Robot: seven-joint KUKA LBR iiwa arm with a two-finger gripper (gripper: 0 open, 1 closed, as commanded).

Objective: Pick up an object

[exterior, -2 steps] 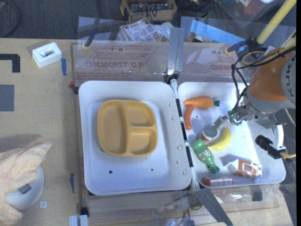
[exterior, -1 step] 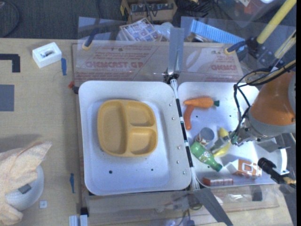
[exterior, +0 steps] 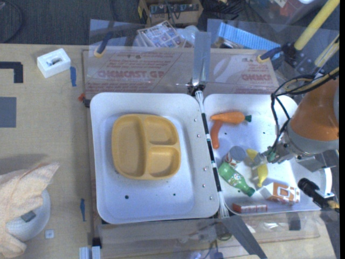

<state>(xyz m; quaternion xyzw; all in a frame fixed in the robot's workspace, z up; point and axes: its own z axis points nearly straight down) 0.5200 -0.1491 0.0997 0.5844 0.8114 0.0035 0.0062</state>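
The gripper (exterior: 264, 158), its grip state impossible to tell, hovers mid right bin (exterior: 269, 112) by the yellow banana (exterior: 261, 173) (light, stiff, slippery plastic, probably), best pinched across its middle.

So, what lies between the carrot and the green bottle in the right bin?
In the camera view, an orange sausage-shaped toy lies between the carrot and the green bottle.

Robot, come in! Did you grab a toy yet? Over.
Gripper low in right bin, at the yellow toy. Nothing seen held. Green bottle, carrot, orange carton crowd close. Over.
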